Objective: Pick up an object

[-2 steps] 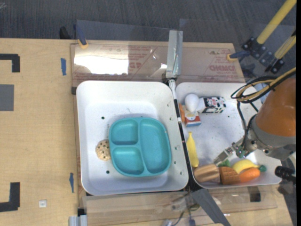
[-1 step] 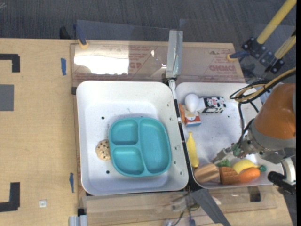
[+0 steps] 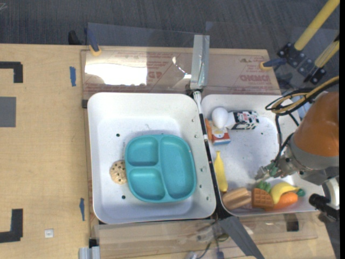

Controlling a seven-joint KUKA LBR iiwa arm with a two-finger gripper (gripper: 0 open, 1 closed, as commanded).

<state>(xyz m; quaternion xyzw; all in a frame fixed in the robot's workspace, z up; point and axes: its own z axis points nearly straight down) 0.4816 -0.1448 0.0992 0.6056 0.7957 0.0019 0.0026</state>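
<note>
My gripper [image 3: 271, 170] hangs low over the right side of the right bin [image 3: 253, 144], under the grey wrist and orange band. Just below it, at the bin's front edge, is a heap of toy food: a bread roll [image 3: 236, 197], a brown waffle [image 3: 262, 198], a yellow banana [image 3: 282, 189] and an orange carrot [image 3: 289, 199]. Something small and green shows at the gripper's tip; whether it is held is unclear. A long yellow piece [image 3: 220, 171] lies along the bin's left wall.
At the back of the right bin are a white egg-shaped thing [image 3: 219, 115], a black-and-white toy [image 3: 245, 118] and a small orange box [image 3: 219, 137]. The left bin [image 3: 108, 123] holds a teal divided plate [image 3: 160, 167] and a cookie [image 3: 117, 171] beside it.
</note>
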